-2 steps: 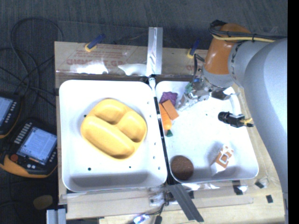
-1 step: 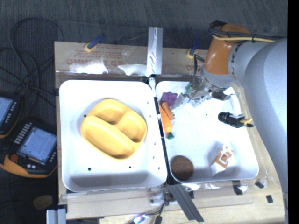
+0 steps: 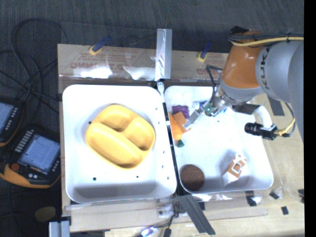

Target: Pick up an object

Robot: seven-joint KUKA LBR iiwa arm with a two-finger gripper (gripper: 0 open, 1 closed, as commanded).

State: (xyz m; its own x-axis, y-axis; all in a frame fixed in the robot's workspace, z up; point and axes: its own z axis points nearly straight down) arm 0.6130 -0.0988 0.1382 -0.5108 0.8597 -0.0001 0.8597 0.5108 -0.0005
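The pincer [image 3: 190, 121] reaches into the right bin [image 3: 256, 154]; whether it grips anything cannot be told. Just left of it lie an orange object [image 3: 176, 126] and a purple one [image 3: 180, 110]. Below sits a brown round object [image 3: 192, 176], lower right a small white-orange box [image 3: 236, 166]. Far left, a yellow mass [image 3: 120, 135].

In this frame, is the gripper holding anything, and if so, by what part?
It cannot be told. The gripper is low in the right bin, right by the orange object and purple object near the divider, but no item visibly sits between its tips.
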